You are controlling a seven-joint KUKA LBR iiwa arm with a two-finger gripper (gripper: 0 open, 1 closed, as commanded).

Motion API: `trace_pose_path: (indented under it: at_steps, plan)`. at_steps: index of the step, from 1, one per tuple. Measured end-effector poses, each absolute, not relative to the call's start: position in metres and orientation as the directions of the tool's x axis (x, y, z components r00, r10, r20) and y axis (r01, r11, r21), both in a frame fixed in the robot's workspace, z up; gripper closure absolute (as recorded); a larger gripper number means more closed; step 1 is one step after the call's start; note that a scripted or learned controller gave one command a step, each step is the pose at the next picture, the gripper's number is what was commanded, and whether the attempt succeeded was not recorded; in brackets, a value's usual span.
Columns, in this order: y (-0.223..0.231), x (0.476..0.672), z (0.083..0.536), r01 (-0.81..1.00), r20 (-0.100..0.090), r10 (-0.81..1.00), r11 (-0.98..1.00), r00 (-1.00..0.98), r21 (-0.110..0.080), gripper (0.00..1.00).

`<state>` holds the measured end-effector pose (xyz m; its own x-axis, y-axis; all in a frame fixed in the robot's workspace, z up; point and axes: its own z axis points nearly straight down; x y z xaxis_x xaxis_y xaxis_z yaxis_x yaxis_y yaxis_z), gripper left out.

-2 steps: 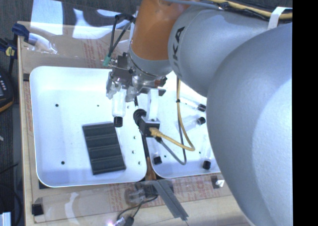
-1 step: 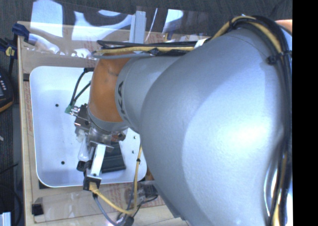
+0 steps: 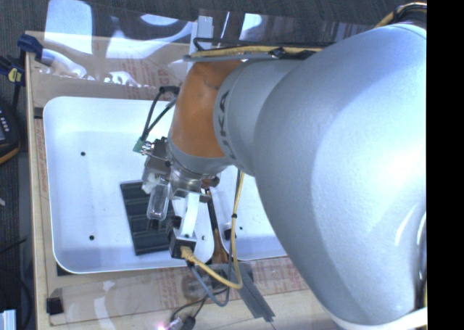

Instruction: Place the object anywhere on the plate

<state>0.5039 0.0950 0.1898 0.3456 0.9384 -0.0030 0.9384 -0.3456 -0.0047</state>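
Note:
A dark grey ribbed rectangular plate [image 3: 140, 221] lies flat in the front middle of the left white bin [image 3: 80, 176]. My gripper [image 3: 158, 207] hangs straight over the plate's right half and hides part of it, with its tip close to or touching the surface. I cannot make out any object in the gripper. A thin brown strip [image 3: 216, 228] shows just right of the gripper, beside the wrist; what it is stays unclear.
The grey arm with its orange band [image 3: 199, 114] fills the right of the view and hides the right bin. The left bin's floor to the left of and behind the plate is bare white. A clear plastic sheet [image 3: 116, 38] lies behind the bin.

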Motion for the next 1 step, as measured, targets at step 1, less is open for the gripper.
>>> trace_pose_path:
  at_steps: [1]
  plan:
    - [0.118,0.4949,0.0936,0.863,0.003,0.863,-0.505,0.505,0.001,1.0]
